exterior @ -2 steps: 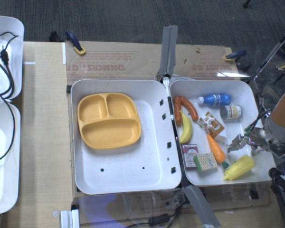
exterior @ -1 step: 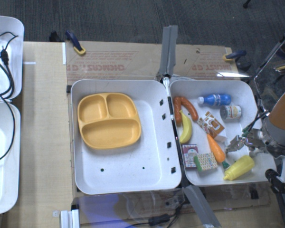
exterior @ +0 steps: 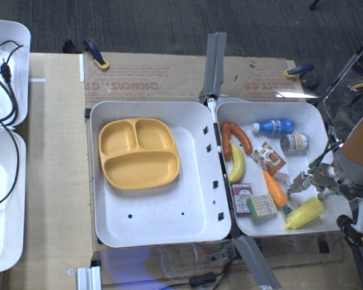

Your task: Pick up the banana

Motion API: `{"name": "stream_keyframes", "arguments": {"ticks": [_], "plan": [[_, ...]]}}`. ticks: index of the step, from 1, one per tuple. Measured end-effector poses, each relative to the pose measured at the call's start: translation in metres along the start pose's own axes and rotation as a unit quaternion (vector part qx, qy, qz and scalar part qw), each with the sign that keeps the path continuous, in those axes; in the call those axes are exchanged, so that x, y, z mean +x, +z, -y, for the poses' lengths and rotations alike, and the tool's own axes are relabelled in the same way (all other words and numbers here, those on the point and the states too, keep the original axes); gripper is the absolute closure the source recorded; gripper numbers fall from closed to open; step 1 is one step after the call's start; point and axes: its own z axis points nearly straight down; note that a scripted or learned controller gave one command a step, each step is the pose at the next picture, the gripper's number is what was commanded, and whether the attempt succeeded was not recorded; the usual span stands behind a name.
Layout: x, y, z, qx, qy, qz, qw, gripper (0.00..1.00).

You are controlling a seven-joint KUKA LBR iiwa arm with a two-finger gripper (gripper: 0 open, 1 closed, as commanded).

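The banana (exterior: 236, 165) lies lengthwise against the left wall of the right bin (exterior: 319, 122), just below two orange-red sausages (exterior: 238, 136). My gripper (exterior: 305, 180) hovers over the right side of that bin, about a hand's width to the right of the banana, between a carrot (exterior: 276, 189) and the bin's right wall. Nothing of the banana is near it.
The right bin also holds a blue bottle (exterior: 273, 126), a small can (exterior: 293, 142), a snack packet (exterior: 269, 158), a red carton (exterior: 242, 195), a speckled box (exterior: 262, 205) and a yellow squeeze bottle (exterior: 304, 213). A yellow divided plate (exterior: 139, 153) sits in the left bin (exterior: 163, 222).
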Motion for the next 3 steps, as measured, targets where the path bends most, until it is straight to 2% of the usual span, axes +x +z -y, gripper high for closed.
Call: {"name": "stream_keyframes", "arguments": {"ticks": [2, 3], "plan": [[-0.0014, 0.0011, 0.0022, 0.002, -0.056, 0.002, 0.9984, 0.00], [-0.0024, -0.0077, 0.0019, 0.002, -0.055, 0.004, 0.9985, 1.00]]}}
